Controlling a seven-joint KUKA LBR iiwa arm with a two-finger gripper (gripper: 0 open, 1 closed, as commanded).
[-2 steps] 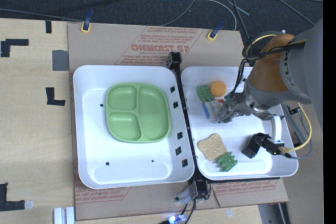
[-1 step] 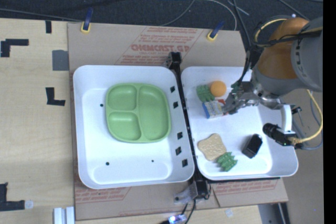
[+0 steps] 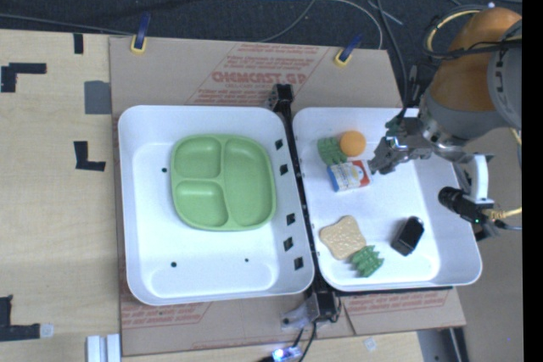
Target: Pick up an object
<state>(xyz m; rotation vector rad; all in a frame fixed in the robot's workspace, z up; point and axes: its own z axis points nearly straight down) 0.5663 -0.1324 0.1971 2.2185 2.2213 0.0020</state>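
Right bin [image 3: 441, 267]: carton [image 3: 347, 175] just left of fingers [image 3: 383, 161]

Both bins [image 3: 136, 182] are white; the divided plate [image 3: 224, 182] is pale green; an orange ball [image 3: 353, 142]; a tan toast slice [image 3: 342, 236]; a black block [image 3: 408, 235]; a dark green leafy toy [image 3: 367, 261].

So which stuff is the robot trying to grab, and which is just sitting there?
Could grab:
small orange ball
red-and-white carton
tan toast slice
small black block
pincer nearby

Just sitting:
green divided plate
yellow clamps
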